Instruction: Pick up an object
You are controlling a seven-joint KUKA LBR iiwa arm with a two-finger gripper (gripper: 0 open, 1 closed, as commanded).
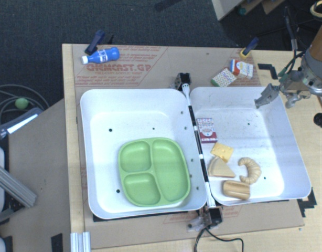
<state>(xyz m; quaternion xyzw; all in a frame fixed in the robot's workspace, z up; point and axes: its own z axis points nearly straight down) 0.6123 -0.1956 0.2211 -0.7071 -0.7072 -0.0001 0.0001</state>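
My gripper (279, 95) hovers over the far right corner of the right bin (276, 135), its two fingers spread and nothing between them. Toward the near left of that bin lie a small red and white carton (205, 129), a yellow cheese block (222, 151), a pale wedge (221, 169), a croissant (249, 169) and a brown bread roll (236, 189). All of them sit well to the left of and nearer than the gripper. A green divided plate (153, 171) rests in the left bin (103, 119).
On the bench behind the bins lie a blue and white bottle (100, 55) at the far left and two small boxes (232, 73) near the right bin's far edge. A black clamp (183, 80) sits where the bins meet.
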